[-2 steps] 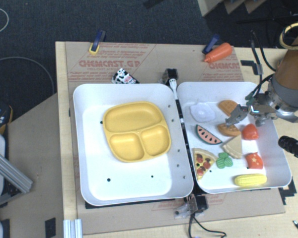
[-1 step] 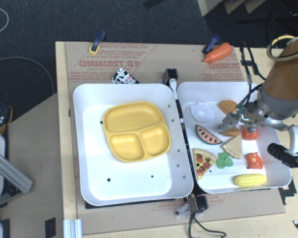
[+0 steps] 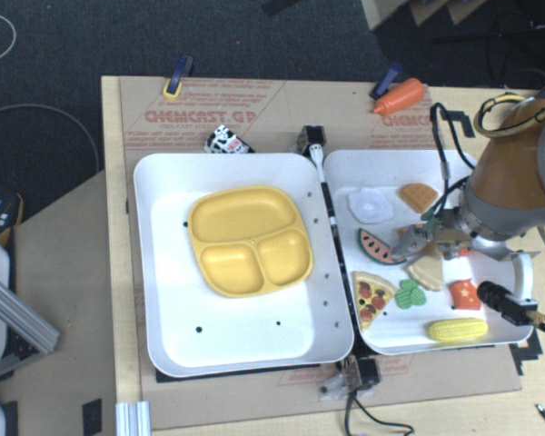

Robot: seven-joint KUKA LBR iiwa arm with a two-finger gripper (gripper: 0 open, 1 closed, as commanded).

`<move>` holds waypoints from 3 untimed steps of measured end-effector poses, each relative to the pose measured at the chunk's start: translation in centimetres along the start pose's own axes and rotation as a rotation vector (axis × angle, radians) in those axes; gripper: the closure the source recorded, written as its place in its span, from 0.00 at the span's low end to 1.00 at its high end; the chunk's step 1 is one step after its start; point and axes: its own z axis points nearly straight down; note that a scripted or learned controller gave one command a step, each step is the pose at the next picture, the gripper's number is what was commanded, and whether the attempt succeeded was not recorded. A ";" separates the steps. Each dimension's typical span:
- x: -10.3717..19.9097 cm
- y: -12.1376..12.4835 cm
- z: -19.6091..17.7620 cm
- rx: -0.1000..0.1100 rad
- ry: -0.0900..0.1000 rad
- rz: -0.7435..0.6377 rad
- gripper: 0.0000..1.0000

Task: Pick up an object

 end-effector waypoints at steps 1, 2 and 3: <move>-0.2 0.3 3.1 -0.014 -0.008 0.000 0.00; -0.5 0.6 1.6 -0.028 -0.014 0.002 1.00; -1.4 1.0 -3.2 -0.012 -0.004 -0.001 1.00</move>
